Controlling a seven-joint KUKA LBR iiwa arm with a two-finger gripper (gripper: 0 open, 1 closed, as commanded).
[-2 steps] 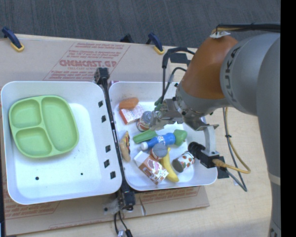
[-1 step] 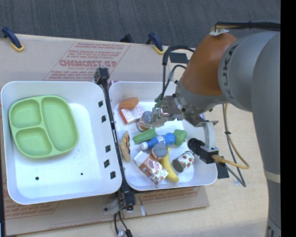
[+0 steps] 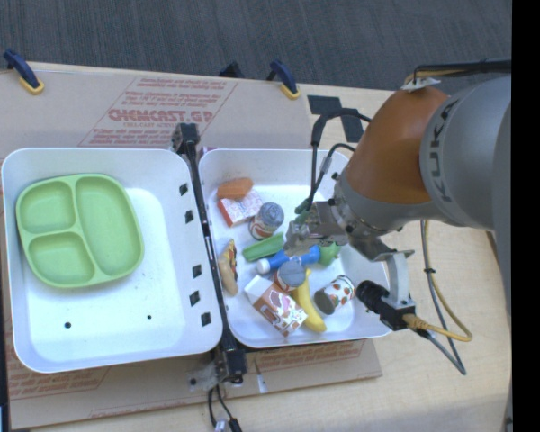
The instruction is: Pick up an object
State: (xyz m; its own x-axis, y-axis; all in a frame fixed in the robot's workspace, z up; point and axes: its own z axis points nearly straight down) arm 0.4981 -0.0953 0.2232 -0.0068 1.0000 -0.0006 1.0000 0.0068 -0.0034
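Observation:
The right bin (image 3: 279,162) holds a heap of small things: an orange piece (image 3: 236,188), a red and white packet (image 3: 240,209), a small can (image 3: 268,218), a green cucumber-like piece (image 3: 266,247), a blue marker (image 3: 292,260), a banana (image 3: 310,311), a printed carton (image 3: 280,309), a hot dog bun (image 3: 229,266) and a painted cup (image 3: 336,295). My gripper (image 3: 308,238) reaches down from the right over the middle of the heap, just above the green piece and the blue marker. The wrist hides its fingertips.
The left bin (image 3: 99,331) holds a light green divided plate (image 3: 78,229) at its upper left. A black divider with clips (image 3: 201,232) runs between the bins. Cables hang off the arm at the right bench side (image 3: 436,318). Cardboard lies under both bins.

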